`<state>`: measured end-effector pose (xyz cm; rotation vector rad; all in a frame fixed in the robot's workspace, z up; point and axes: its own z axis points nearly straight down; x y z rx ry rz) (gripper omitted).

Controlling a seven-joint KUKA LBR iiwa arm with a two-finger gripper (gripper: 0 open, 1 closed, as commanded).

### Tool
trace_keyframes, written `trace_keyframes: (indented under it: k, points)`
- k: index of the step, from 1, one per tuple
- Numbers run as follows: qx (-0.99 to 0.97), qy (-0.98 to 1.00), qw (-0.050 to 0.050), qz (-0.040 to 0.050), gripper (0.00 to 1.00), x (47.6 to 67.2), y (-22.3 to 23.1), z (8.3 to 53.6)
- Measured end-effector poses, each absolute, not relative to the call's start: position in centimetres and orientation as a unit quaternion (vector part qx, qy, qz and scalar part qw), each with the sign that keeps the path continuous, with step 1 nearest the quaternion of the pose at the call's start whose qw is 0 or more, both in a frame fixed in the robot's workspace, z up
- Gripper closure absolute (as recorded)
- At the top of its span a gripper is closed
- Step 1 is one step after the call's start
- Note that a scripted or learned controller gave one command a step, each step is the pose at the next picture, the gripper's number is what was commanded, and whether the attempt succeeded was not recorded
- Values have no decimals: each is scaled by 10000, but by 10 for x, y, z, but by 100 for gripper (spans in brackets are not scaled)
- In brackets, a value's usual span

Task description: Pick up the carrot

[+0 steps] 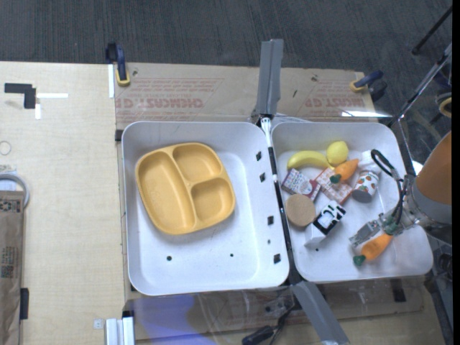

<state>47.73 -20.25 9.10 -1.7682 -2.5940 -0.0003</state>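
There are 2 carrots in the right bin (424,264), and this is the first risk. 1 carrot (375,247) lies near the front right corner, its green end toward the front; the other carrot (346,169) lies further back, touching a red and white packet (331,183) and just beside the lemon (337,152) and the banana (307,160). The end effector (370,230) is low over the front carrot, touching or almost touching its upper side, but I cannot tell if its fingers are apart or together, and I do not see the carrot between them. If they close on the slanted tapered body off its middle, the carrot could slip out or roll toward the bin wall. A black and white box (327,218) lies near on the left and could be pushed. The arm (435,185) comes in from the right edge, its orange band above the wrist, and bends down and leftward into the bin. The left bin (215,272) carries a yellow divided plate (185,187), well apart from all this
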Motion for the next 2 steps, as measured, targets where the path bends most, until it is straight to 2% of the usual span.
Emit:
trace_keyframes:
  k: [2]
  points:
    - [-5632,-8263,11,-1,0,477,-202,91]
